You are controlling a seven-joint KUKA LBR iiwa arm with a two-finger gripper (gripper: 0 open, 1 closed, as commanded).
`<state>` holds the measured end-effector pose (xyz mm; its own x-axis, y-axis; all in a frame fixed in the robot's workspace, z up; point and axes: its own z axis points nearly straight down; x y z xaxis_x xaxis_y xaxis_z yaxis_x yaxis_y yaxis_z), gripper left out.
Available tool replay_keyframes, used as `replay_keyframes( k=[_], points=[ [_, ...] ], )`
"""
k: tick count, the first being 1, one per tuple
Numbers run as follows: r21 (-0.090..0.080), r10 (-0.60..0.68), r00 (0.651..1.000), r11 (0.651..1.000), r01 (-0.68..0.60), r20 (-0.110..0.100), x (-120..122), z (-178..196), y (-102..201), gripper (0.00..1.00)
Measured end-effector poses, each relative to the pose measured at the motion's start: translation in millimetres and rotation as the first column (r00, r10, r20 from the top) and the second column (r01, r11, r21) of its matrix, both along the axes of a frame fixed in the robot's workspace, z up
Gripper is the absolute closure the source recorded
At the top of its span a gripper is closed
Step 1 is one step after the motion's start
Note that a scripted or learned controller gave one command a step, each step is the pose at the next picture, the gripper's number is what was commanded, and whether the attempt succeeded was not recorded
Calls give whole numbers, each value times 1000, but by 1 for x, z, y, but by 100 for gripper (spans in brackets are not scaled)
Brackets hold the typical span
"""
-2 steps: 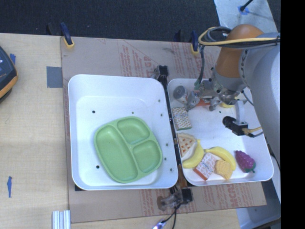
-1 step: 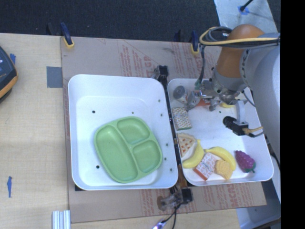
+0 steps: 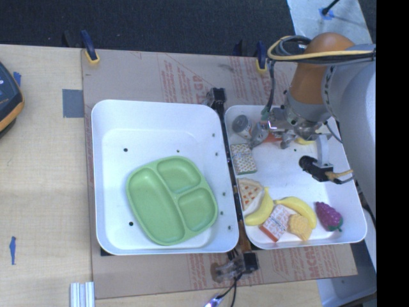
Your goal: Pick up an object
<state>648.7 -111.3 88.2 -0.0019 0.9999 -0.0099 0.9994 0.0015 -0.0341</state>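
- Wooden tabletop carries two white bins; right bin holds toy food at lower right of frame.
- End effector hovers over the bin's upper part; grip state cannot be determined.
- Banana: likely light, rigid, smooth plastic; grasp across its mid-curve.

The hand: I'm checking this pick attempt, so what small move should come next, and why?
Probably a short move toward the toy food. The hand hangs at the right white bin's far end, while the yellow plastic bananas and purple toy grapes lie at the near end.
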Motion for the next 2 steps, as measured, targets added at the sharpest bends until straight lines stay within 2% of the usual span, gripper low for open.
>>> replay_keyframes(
  k=[2],
  points=[
    [-9,-3,1000,1000,3,1,0,1,4,0]
  ],
)
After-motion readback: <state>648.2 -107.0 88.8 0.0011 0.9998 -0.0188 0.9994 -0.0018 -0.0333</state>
